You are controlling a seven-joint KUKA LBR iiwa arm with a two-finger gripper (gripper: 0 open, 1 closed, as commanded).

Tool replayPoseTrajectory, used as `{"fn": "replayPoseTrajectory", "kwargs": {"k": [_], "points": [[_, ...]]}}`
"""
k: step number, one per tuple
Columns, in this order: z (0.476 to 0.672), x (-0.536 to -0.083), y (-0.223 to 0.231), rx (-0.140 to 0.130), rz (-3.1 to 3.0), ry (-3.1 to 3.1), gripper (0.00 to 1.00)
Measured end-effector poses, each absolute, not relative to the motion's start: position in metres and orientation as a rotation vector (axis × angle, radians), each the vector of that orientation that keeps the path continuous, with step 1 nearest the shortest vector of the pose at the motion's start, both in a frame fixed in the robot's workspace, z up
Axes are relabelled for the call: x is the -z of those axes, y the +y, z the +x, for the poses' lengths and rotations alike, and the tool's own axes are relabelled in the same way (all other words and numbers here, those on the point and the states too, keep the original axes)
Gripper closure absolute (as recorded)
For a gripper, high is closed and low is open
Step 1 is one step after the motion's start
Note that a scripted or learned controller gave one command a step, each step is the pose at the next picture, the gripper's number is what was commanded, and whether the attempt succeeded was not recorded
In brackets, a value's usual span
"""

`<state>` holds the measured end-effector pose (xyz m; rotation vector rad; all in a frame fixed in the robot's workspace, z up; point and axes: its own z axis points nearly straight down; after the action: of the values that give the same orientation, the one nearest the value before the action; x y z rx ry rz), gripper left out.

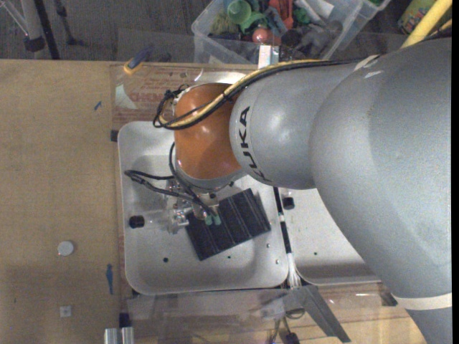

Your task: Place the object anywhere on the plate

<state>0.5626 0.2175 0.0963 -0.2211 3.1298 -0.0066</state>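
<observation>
My arm's orange band (204,138) hangs over the left white bin (143,271), and the gripper (192,212) sits low beneath it, at the left edge of a black ribbed rectangular plate (237,224) lying tilted on the bin floor. A small black object (135,221) rests on the bin floor to the gripper's left, apart from it. Cables and the wrist hide much of the gripper, and I cannot make out anything held in it.
The right white bin (323,264) is mostly covered by my grey arm. A clear box of colourful toys (280,13) stands beyond the bins. A small grey disc (65,248) lies on the wooden bench to the left.
</observation>
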Motion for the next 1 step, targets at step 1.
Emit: {"fn": "replayPoseTrajectory", "kwargs": {"k": [1], "points": [[0.5980, -0.1963, 0.2259, -0.004, -0.475, 3.099, 1.00]]}}
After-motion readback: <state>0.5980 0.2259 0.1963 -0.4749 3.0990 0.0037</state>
